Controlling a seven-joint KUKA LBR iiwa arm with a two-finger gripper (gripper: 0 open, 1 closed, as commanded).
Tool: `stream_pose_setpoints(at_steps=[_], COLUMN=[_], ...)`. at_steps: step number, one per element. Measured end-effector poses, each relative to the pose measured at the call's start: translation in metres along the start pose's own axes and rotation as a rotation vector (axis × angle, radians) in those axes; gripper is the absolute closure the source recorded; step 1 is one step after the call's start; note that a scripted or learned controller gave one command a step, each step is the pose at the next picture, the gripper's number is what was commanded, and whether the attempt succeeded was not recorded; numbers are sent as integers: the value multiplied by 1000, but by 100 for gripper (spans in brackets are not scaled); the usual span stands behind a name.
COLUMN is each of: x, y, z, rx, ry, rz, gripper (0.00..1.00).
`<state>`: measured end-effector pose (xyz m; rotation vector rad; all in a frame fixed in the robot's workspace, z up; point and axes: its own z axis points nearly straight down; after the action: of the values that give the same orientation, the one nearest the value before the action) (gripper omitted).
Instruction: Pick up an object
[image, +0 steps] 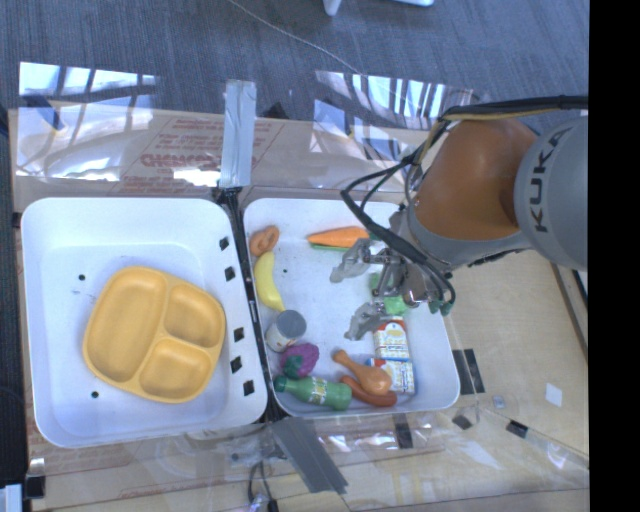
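My gripper (358, 293) hangs over the middle of the right bin (325, 300), its two metal fingers (351, 266) spread apart and open, with only white bin floor between them. An orange carrot (338, 237) lies just behind it, and a white carton (393, 352) just in front. A small green item (392, 302) peeks out under the wrist. To the left lie a yellow banana (267, 281), an orange pastry-like toy (264, 240) and a grey can (288, 326).
Along the right bin's front wall lie a purple toy (300, 357), a green bottle (316, 392), an orange drumstick (362, 373) and a sausage (373, 397). The left bin (60, 240) holds a yellow divided plate (152, 332). The arm's orange band (480, 185) looms over the right rim.
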<state>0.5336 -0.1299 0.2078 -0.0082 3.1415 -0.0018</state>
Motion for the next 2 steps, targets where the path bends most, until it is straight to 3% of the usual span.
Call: stream_pose_setpoints(at_steps=[1,2], x=[-4,16], y=[-40,-80], z=[110,113], rx=[1,0], ry=[-13,-5], rz=[-295,-336], gripper=[0,0])
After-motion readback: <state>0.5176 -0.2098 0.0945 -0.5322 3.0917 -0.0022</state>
